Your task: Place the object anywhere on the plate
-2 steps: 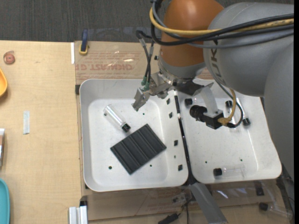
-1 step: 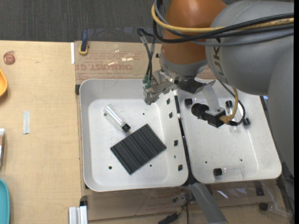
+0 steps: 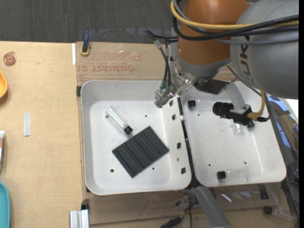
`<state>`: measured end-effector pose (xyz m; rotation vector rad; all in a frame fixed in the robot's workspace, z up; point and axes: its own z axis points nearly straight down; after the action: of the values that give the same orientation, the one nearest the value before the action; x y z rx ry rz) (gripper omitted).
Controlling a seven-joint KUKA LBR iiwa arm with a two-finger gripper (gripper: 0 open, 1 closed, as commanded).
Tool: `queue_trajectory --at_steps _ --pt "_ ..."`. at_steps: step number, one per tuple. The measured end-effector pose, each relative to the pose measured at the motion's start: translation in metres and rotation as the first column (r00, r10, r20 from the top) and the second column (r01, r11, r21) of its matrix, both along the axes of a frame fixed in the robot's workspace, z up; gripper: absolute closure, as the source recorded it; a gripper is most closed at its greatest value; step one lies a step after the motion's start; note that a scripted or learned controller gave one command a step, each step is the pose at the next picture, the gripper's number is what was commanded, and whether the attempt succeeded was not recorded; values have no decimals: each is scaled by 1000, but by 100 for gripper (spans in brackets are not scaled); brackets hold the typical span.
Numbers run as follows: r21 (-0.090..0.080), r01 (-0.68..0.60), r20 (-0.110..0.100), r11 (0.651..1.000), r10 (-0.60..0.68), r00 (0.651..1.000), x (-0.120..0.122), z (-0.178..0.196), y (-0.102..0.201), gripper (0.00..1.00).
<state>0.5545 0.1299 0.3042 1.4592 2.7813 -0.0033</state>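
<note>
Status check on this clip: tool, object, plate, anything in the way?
Tool above left bin's upper right corner, nothing visibly held. Clear vial lying beside dark ribbed plate, not on it. Nothing between them.

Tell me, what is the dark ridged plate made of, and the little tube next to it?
The ridged plate looks like matte dark plastic or rubber: dull, with straight moulded grooves. The tube seems clear plastic or glass, see-through and shiny, with a black cap.
</note>
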Motion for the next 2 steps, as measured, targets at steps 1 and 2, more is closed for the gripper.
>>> queue_trajectory --at_steps 1,2 --pt "0 -316 1 949 316 949 -20 43 -42 100" --pt "1 -388 0 921 388 921 -4 49 54 100"
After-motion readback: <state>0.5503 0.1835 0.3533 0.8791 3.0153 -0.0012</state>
